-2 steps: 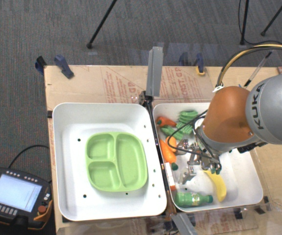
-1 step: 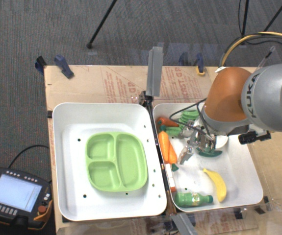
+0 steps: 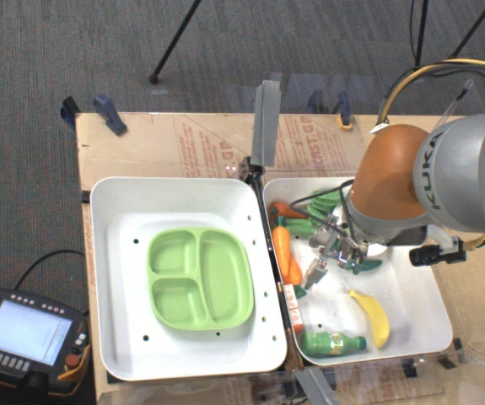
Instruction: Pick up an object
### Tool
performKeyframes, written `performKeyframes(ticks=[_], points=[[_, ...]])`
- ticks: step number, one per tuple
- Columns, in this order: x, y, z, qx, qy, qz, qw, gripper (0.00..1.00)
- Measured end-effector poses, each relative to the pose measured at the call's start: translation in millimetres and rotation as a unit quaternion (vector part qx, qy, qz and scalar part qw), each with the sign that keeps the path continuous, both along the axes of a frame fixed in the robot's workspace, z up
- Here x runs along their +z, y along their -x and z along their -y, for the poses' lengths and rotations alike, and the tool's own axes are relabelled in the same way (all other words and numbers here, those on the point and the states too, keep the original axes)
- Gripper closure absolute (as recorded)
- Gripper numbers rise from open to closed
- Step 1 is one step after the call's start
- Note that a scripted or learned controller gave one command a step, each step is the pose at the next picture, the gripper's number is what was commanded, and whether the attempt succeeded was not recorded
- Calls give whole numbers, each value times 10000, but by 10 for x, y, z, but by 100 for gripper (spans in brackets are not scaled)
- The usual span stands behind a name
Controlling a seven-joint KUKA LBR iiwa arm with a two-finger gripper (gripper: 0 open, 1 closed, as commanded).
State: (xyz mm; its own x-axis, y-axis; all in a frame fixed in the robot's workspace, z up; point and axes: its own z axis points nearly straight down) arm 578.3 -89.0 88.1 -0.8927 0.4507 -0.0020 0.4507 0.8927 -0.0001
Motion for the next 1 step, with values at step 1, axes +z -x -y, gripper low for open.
performKeyframes(ticks=[1], points=[[881,-377,656,-551,6,43,9985,0]])
